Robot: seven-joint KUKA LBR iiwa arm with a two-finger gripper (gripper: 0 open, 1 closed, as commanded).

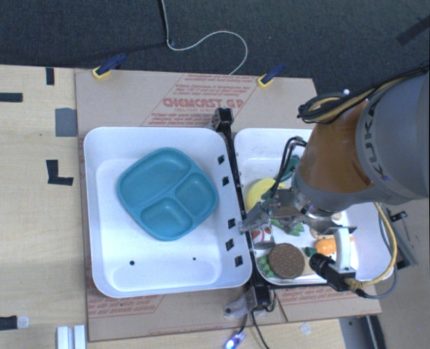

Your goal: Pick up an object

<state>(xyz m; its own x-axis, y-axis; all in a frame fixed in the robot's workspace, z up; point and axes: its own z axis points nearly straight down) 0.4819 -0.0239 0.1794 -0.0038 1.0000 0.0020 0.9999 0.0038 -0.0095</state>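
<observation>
The arm reaches down into the right bin [255, 145], and its gripper [279, 219] hangs low among the toy food there. Next to the gripper lies a yellow lemon-like object [258, 192] on its left. A brown round patty [285, 260] sits below the gripper, with green leafy pieces [264, 266] beside it. An orange piece [324, 246] lies at the right of the patty. The arm's wrist hides much of the bin's middle. I see nothing clearly held between the fingers.
The left bin [106, 267] holds a blue three-compartment plate [168, 193], tilted. A black divider [232, 187] runs between the two bins. A white cable [200, 42] loops on the dark floor behind the cardboard base.
</observation>
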